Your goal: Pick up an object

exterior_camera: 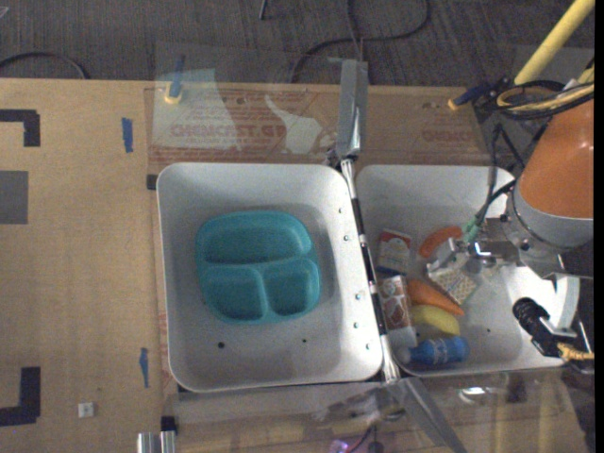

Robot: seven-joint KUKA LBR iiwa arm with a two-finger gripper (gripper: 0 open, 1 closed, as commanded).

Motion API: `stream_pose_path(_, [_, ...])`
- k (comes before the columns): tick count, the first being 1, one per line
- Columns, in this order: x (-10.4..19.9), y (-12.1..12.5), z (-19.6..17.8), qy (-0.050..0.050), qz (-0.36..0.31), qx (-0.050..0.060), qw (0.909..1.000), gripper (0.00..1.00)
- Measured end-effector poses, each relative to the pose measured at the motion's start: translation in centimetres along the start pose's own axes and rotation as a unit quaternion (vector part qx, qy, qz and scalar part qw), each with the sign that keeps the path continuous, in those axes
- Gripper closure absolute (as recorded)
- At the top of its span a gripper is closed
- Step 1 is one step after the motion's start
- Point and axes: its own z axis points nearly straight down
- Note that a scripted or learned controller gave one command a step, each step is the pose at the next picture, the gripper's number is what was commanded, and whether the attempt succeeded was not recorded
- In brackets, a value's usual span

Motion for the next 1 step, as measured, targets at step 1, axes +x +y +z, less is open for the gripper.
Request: stream_pose_path(1, [-1.46,2.50,11.75,-0.002,0.021,-0.012,0.9997,0.00])
